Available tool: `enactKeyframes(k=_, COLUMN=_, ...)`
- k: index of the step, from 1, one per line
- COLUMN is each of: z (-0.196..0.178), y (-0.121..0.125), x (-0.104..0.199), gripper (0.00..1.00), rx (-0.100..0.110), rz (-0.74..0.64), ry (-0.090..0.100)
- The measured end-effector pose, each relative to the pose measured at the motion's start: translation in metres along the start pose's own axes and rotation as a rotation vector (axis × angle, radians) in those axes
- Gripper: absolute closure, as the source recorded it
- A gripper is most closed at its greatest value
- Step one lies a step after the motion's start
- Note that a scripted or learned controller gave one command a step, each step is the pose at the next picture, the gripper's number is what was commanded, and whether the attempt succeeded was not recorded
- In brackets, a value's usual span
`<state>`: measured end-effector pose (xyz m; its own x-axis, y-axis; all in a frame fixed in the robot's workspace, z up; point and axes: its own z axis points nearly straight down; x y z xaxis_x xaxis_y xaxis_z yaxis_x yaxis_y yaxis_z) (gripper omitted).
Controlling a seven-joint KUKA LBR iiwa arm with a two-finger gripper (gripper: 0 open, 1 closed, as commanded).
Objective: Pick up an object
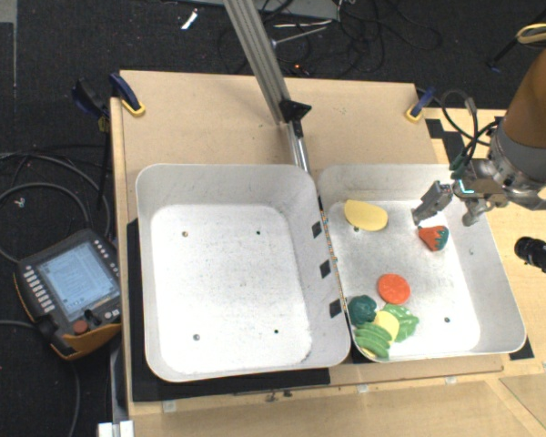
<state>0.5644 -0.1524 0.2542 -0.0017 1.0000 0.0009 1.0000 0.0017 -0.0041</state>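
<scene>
The arm (pixel 531 116) gets chopped off by the right edge, so you only get the wrist end of it. Down in the right bin (pixel 491 280) the green toys (pixel 382 324) are piled up tight, can't tell how many pieces or what's under them. The pendant (pixel 71 285) screen at the left is too small to read.

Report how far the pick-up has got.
Done: the two-finger gripper is over the right white bin, its fingers spread. In hand: nothing; the small red-and-green strawberry toy lies on the bin floor just below it. Left: close on an object and lift. The yellow oval piece, orange round piece and green vegetable cluster lie untouched.
</scene>
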Motion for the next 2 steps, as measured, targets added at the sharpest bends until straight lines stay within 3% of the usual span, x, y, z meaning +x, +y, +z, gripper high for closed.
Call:
enactKeyframes(k=1, z=-0.002, y=0.001, x=0.000, gripper=0.00, rx=-0.004, rz=0.001, ry=-0.001)
enactKeyframes(k=2, z=0.042, y=-0.001, x=-0.003, gripper=0.00, rx=0.001, rz=0.003, ry=-0.001)
